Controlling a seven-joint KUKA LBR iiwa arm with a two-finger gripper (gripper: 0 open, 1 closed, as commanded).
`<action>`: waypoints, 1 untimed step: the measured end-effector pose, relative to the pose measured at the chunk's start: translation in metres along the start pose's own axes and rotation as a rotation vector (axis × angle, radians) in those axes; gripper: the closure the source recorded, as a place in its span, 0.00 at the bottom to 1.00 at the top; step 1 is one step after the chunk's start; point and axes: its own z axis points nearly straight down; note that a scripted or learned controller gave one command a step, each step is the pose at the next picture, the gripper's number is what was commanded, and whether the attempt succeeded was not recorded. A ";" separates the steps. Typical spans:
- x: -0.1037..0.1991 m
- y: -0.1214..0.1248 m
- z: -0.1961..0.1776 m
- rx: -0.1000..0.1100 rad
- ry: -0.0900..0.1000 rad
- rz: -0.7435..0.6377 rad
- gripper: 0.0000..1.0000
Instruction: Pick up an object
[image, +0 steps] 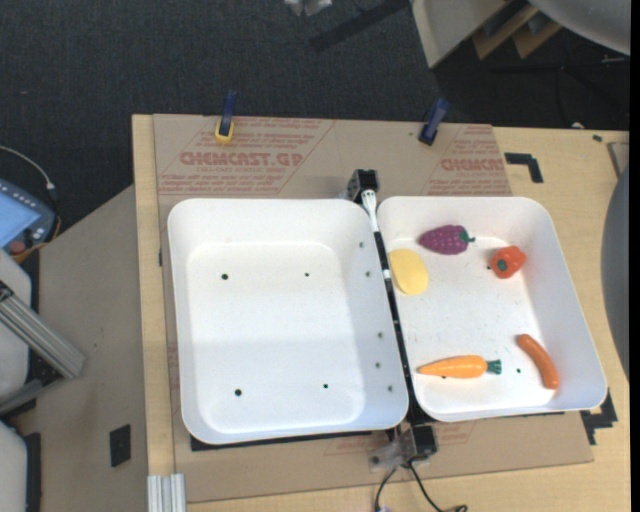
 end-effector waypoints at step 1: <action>0.000 0.000 0.001 0.001 0.000 0.000 0.00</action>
